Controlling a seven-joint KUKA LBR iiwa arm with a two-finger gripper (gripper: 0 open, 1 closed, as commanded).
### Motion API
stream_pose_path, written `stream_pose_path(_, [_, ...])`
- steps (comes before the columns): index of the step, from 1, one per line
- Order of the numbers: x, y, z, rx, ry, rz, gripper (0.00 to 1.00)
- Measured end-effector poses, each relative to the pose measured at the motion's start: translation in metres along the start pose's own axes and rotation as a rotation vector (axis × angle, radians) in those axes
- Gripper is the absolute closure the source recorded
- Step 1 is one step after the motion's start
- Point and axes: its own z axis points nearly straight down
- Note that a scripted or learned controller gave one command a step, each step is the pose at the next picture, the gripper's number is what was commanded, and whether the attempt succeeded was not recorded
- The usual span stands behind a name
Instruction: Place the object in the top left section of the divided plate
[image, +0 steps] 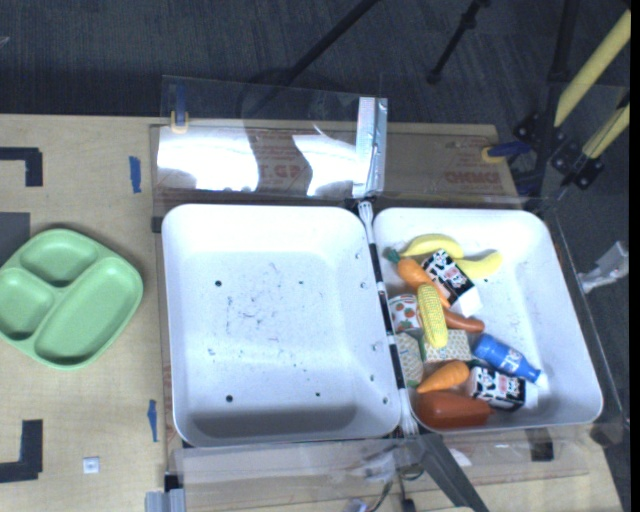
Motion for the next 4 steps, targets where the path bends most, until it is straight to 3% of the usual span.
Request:
stream_pose_path(1, [-0.006,0.097,0.007,-0.003,-0.001,-0.336,0.00])
stream_pose_path(2, [-0.019,0.185,-0.086,-0.003,-0.001,-0.157,0.00])
stream_pose_path(3, [0.015,0.087,-0.063,0.000,0.000,0.009,0.00])
stream_pose_path(4, [-0.002,0.158,-0.038,-0.001,0.000,0.216,0.00])
